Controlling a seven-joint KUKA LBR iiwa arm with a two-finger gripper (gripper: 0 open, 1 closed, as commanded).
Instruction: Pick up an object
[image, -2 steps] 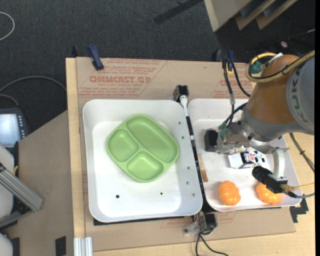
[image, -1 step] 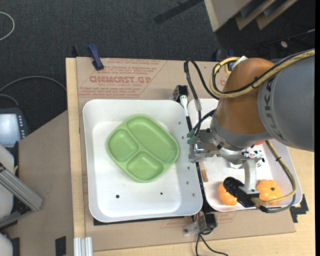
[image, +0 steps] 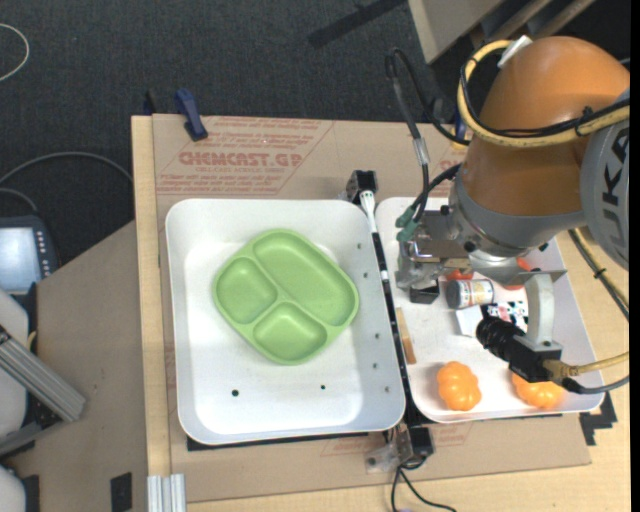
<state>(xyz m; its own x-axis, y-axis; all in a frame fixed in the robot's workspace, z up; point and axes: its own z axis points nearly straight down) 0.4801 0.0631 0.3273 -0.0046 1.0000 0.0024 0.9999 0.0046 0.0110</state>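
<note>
Jaws over right bin; opening cannot be determined.
Gripper (image: 437, 272) sits low in the right bin (image: 585, 395); a small bottle (image: 470, 293) lies just beside the jaws, orange fruit (image: 458, 386) nearer the camera.

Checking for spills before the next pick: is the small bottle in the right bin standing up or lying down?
Lying down. The bottle rests on its side on the right bin, long axis level, just below the arm.

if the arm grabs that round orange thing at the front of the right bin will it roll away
Probably somewhat. The orange pumpkin-like toy looks rounded and lobed, so a nudge may rock or roll it. It sits loose on the flat right bin floor. It seems smooth plastic, probably light and possibly slippery.
</note>
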